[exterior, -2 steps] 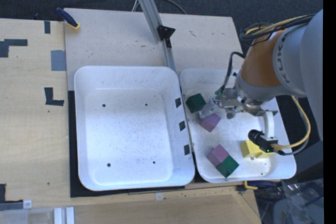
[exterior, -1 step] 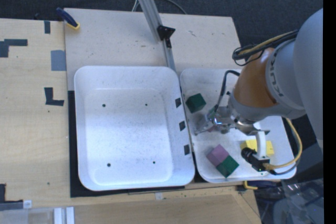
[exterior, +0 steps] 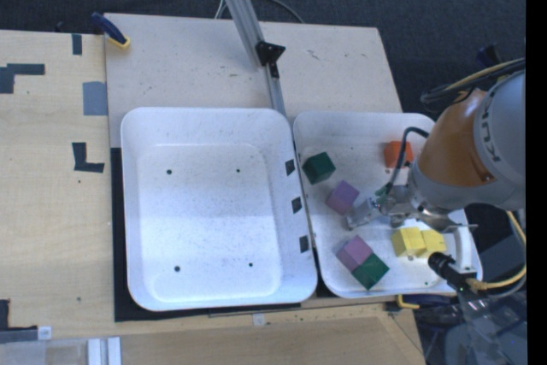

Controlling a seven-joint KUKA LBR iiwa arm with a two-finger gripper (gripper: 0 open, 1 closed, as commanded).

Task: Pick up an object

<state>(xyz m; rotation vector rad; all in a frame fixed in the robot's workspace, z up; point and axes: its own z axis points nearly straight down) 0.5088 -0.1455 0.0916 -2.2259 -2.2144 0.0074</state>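
Observation:
The right bin (exterior: pixel 342 128) holds several small blocks. A dark green cube (exterior: pixel 319 167) lies near its left wall, with a purple cube (exterior: pixel 343 197) just below it. Lower down sit another purple cube (exterior: pixel 353 252) and a green cube (exterior: pixel 371 271), touching each other. An orange block (exterior: pixel 397 153) lies at the upper right, partly behind the arm. A yellow block (exterior: pixel 417 242) rests at the lower right. My gripper (exterior: pixel 366 212) reaches in from the right, low over the bin floor, between the upper purple cube and the yellow block. Nothing shows between its fingers.
The left bin (exterior: pixel 137 184) lies beside the right one, sharing a raised rim with black clips (exterior: pixel 297 204). A slanted metal pole (exterior: pixel 244 4) crosses the bench above the bins. The arm's orange band (exterior: pixel 457 154) covers the right bin's right edge.

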